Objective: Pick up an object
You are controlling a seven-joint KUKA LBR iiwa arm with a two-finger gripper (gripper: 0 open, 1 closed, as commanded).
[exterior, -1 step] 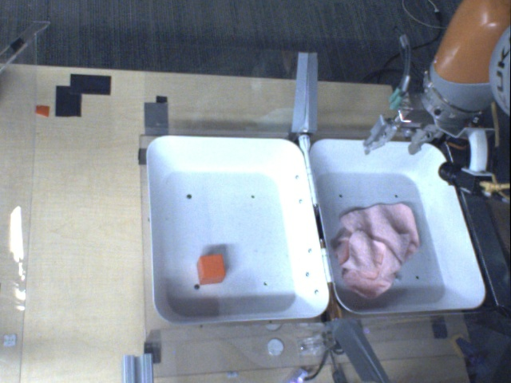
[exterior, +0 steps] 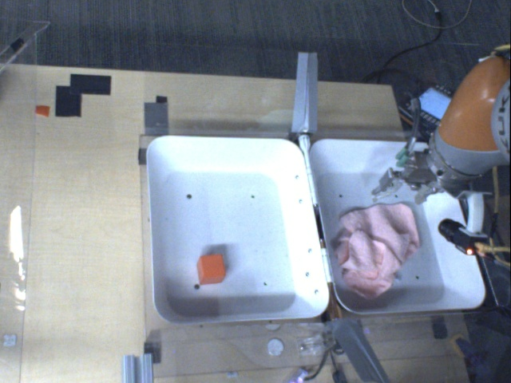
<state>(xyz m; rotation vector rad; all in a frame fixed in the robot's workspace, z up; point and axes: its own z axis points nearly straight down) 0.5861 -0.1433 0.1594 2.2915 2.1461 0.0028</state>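
Arm (exterior: 477, 114) reached in from the right edge of the surface (exterior: 88, 238), its orange band above the wrist sitting over the far right corner of the right bin (exterior: 351, 154). The wrist pointed down and to the left, so the end effector (exterior: 406, 183) hung over the far half of that bin, just above the far edge of a crumpled pink cloth (exterior: 375, 247). I could not tell whether it was open or closed, or whether it touched the cloth. The cloth lay in a heap across the middle of the right bin, reaching toward its near edge. In the left bin (exterior: 231, 158), an orange block (exterior: 211, 269) sat near the near left corner, well apart from the arm.
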